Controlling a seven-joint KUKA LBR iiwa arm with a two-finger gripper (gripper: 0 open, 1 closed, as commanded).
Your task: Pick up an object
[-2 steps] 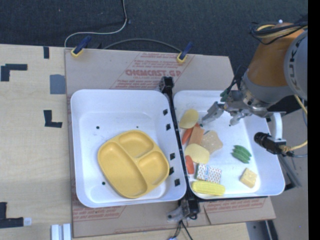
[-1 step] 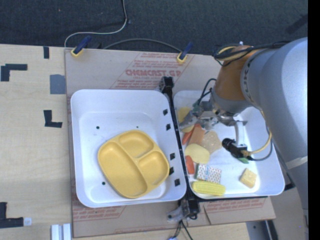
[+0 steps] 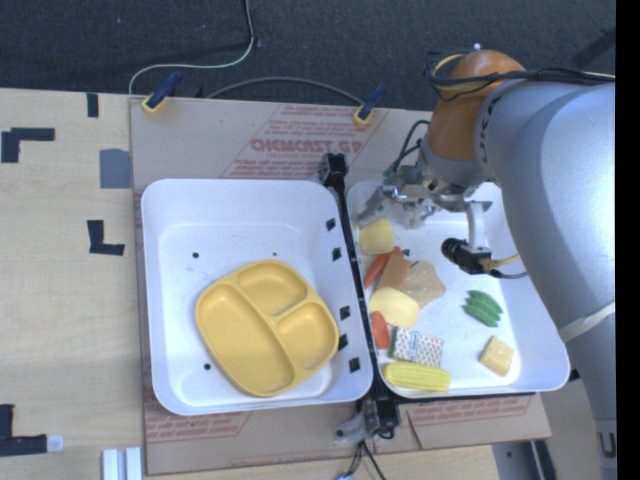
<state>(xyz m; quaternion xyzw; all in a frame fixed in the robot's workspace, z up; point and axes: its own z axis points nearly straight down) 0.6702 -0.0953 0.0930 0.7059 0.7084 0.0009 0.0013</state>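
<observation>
My gripper [image 3: 388,204] hangs over the far left corner of the right bin [image 3: 545,363], just above a pale yellow rounded piece [image 3: 377,236]. I see nothing held in it. Below that piece lie an orange carrot [image 3: 377,267], a beige slice [image 3: 425,283] and a yellow lemon-like piece [image 3: 397,308]. Further toward the front are a checked wafer [image 3: 417,346] and a corn cob [image 3: 417,375]. A green pepper [image 3: 483,306] and a yellow cheese cube [image 3: 496,355] sit on the right side.
The left bin [image 3: 165,218] holds a yellow divided plate [image 3: 265,325]. A black divider [image 3: 345,258] runs between the bins. The arm's grey body [image 3: 560,168] covers the right bin's far right part.
</observation>
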